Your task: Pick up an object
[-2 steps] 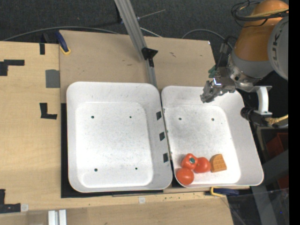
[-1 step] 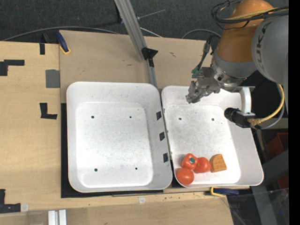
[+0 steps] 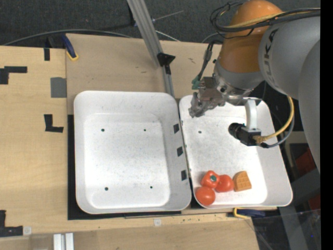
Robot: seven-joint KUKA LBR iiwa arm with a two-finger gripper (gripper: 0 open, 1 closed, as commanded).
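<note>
You have three small objects clustered in the lower part of the right white bin (image 3: 276,155), toward the lower right of the frame. A glossy red tomato-like toy with a green stem spot (image 3: 210,179) sits upper left in the group, touching a rounder red ball-shaped piece (image 3: 205,195) just below it and a smaller red lobe (image 3: 225,184) to its right. A tan waffle-textured square block (image 3: 242,181) lies just beside them on the right.
</note>
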